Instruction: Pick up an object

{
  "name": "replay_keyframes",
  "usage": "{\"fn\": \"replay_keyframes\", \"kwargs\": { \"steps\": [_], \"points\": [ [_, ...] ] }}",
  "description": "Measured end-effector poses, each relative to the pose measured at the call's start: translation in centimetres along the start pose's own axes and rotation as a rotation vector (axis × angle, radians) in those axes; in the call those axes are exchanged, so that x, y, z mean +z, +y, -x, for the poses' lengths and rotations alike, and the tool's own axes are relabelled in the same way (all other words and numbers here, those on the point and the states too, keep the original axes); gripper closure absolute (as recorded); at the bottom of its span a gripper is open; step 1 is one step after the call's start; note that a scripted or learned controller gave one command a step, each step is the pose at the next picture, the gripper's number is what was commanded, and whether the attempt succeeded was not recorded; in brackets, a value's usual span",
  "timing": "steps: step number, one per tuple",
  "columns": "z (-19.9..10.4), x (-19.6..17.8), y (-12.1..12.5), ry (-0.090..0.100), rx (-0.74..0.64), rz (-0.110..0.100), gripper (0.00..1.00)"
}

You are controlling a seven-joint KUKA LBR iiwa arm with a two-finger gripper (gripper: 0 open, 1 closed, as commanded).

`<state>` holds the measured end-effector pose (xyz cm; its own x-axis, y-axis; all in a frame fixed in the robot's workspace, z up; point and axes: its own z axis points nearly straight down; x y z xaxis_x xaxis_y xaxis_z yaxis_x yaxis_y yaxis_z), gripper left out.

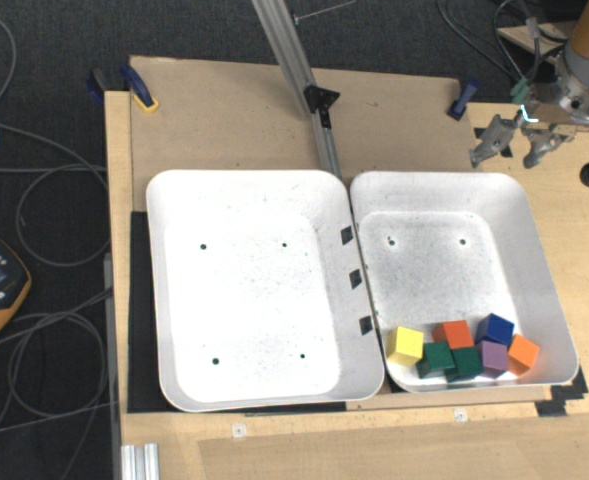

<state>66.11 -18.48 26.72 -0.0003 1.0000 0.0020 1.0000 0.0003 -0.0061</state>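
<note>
Seven small blocks cluster at the right bin's (534, 230) six o'clock edge: a yellow block (407, 344) at nine o'clock of the group, green blocks (451, 360), a red block (455, 333), a blue block (496, 327), a purple block (494, 356) and an orange block (523, 351). At one o'clock, well apart from them, the tool (515, 148) hangs over the surface (224, 118), its fingers spread and holding nothing.

The arm (586, 38) comes in at the upper right corner of the view, its orange band just above the grey wrist (577, 98). The gripper (513, 146) hangs below and to the left of the wrist, pointing down and leftward. Its 2 fingers (488, 145) are spread apart with a clear gap between them, and nothing sits in that gap.
</note>
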Motion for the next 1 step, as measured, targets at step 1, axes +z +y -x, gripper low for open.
{"fn": "replay_keyframes", "kwargs": {
  "steps": [1],
  "points": [
    [-0.01, -0.37, 0.07, -0.002, -0.002, 0.005, 0.00]
  ]
}}
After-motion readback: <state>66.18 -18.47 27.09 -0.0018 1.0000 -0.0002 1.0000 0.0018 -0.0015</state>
